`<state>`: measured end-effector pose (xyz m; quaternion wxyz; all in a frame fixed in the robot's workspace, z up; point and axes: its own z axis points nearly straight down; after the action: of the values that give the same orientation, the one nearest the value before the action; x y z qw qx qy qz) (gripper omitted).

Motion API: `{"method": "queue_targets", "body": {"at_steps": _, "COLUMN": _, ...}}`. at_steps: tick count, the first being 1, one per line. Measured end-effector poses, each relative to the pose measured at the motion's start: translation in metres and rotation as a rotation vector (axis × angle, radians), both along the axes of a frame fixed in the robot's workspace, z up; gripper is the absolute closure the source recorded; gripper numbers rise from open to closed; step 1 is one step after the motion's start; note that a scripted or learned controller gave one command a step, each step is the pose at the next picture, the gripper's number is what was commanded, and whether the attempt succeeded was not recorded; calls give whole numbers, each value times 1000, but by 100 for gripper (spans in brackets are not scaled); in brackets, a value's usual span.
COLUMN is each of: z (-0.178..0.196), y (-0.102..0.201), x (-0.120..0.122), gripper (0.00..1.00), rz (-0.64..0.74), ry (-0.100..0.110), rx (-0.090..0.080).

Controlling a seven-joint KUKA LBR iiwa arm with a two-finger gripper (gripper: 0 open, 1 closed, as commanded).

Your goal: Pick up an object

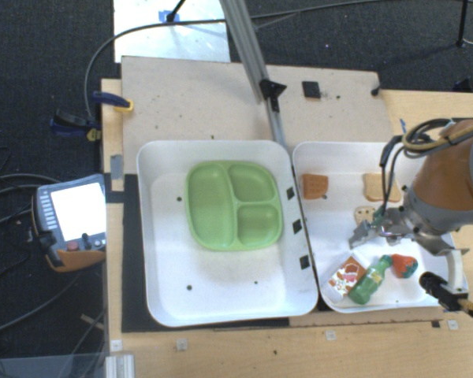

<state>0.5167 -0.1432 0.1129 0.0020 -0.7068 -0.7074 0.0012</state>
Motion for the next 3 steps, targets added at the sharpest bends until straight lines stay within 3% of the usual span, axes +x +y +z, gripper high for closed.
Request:
{"method": "queue_targets", "body": {"at_steps": 1, "z": -26, "y": -1, "x": 2, "gripper": 0, "rz": 0, "ry": -8, "rx": -1}}
{"method": "queue_targets", "body": {"at_steps": 2, "z": -13, "y": 0, "x": 5, "gripper": 100, "rz": 2, "ry": -17, "rx": -2}}
{"method": "queue_targets", "body": {"at_steps": 3, "z": 49, "y": 5, "x": 10, "gripper": 100, "rz": 4, "ry": -12, "rx": -3}}
